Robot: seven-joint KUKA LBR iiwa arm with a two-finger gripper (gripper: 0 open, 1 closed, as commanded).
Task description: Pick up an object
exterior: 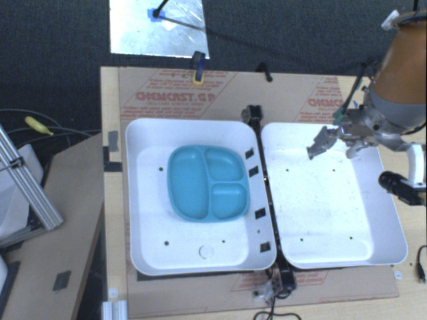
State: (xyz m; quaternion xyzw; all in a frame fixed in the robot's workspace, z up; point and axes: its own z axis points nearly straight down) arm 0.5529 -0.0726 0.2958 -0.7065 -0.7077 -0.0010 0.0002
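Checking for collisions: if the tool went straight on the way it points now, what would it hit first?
Probably the floor of the right bin. The tool hangs above it, angled down toward the view's left. Nothing looks in between, though depth is hard to judge.

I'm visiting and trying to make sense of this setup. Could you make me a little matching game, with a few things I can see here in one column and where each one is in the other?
Things:
1. blue divided plate
2. gripper
3. yellow clip
4. shiny metal sheet

Places:
A. above the right bin, near its far edge
B. on the dark floor beyond the bench
C. lying in the left bin
D. at the far edge of the cardboard

Pairs: 1-C, 2-A, 3-D, 4-B
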